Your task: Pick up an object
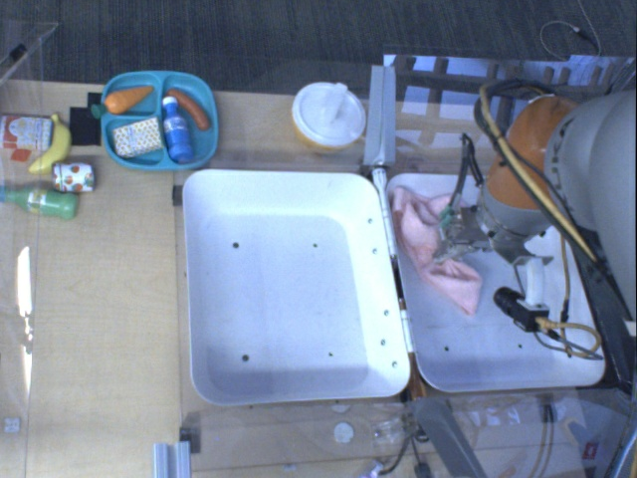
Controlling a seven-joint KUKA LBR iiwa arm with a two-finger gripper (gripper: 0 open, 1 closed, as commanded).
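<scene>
- The pink cloth [434, 243] lies crumpled in the right bin [518, 361], against that bin's left wall, running from its upper left corner down toward the middle of the floor.
- The gripper [456, 239] sits low over the cloth's right edge, its tips at or in the folds. How far apart the claw stands cannot be told from this view, nor whether any fabric lies between its tips.
- A likely failure is that the claw closes on a single loose fold. A thin pinch of soft cloth could slide out as the arm [557, 157] lifts, leaving the cloth in the bin.
- Since the gripper is at the cloth's edge rather than its bunched middle, it may catch only a corner. The rest would then hang and drag, and could snag on the bin wall beside it.
- Pressing too deep would drive the tips into the bin floor, since the cloth gives little cushion.
- The cable [542, 319] looped below the wrist lies near the bin floor and could brush the cloth's lower end on the way up.
- The left bin [289, 376] stands just beside the right one, and a trailing cloth might drape over the shared rim.
</scene>
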